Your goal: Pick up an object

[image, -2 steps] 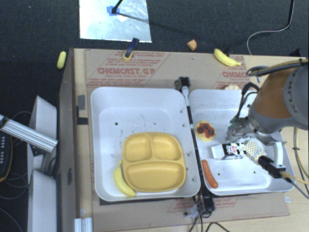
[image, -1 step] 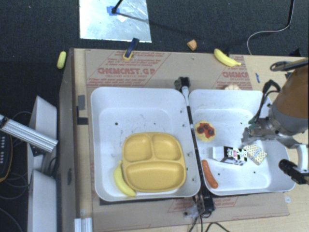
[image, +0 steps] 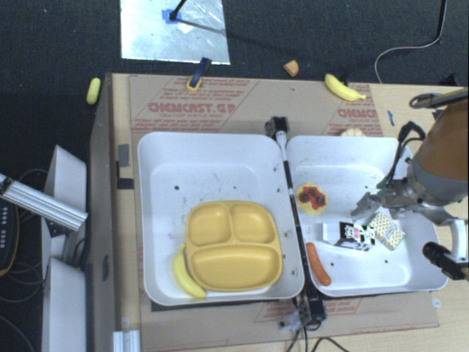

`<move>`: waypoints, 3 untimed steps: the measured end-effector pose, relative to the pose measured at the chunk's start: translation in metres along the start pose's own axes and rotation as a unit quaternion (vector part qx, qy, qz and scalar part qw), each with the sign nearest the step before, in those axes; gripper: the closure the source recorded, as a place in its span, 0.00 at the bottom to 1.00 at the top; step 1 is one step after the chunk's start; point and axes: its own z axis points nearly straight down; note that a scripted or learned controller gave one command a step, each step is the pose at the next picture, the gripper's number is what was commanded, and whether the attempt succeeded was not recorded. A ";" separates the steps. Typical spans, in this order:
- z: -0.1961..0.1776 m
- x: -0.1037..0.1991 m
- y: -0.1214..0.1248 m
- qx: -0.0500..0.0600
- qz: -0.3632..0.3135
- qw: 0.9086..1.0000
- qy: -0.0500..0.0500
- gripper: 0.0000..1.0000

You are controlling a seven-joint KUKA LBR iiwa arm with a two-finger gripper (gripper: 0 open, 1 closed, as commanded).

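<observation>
Gripper [image: 375, 210] seemingly just above checkered packet [image: 387, 230].

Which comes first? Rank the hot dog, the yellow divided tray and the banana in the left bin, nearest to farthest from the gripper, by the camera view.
From the gripper over the right bin:
1. The hot dog, at the right bin's near left corner.
2. The yellow divided tray, in the left bin across the divider.
3. The banana, tucked against the tray's far left edge.
</observation>
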 end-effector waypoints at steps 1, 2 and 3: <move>0.089 0.012 0.009 0.001 0.000 1.000 0.000 0.00; 0.007 -0.058 0.048 -0.001 0.000 1.000 -0.001 0.00; 0.089 -0.063 0.010 0.000 0.000 1.000 0.000 0.00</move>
